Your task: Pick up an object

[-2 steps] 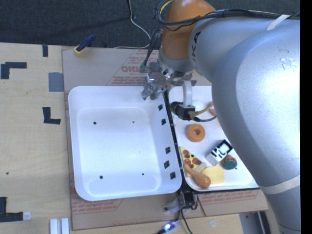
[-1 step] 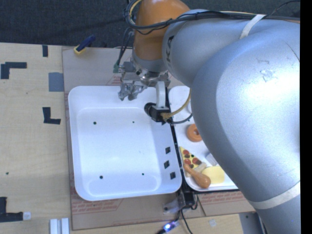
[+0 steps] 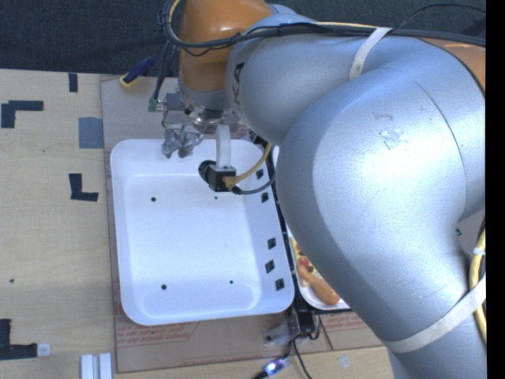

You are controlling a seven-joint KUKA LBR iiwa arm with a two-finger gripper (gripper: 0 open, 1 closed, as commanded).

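Observation:
My gripper (image 3: 179, 147) hangs over the far rim of the left white bin (image 3: 134, 212), near its back left corner, below the orange wrist band (image 3: 217, 22). A white bracket with a black part and a yellowish cable (image 3: 217, 174) hangs from the wrist just to the gripper's right, over the bin's far side. I see nothing held at the gripper. In the right bin (image 3: 314, 300), a sliver beside the arm shows orange and yellow objects (image 3: 306, 275). The big grey arm hides the other parts of that bin.
The grey arm (image 3: 379, 172) covers the right half of the view. A blue and yellow tool (image 3: 136, 71) lies beyond the bins at the bench's back. Black tape marks (image 3: 79, 186) dot the wooden bench on the left. Black clips (image 3: 272, 247) line the divide between the bins.

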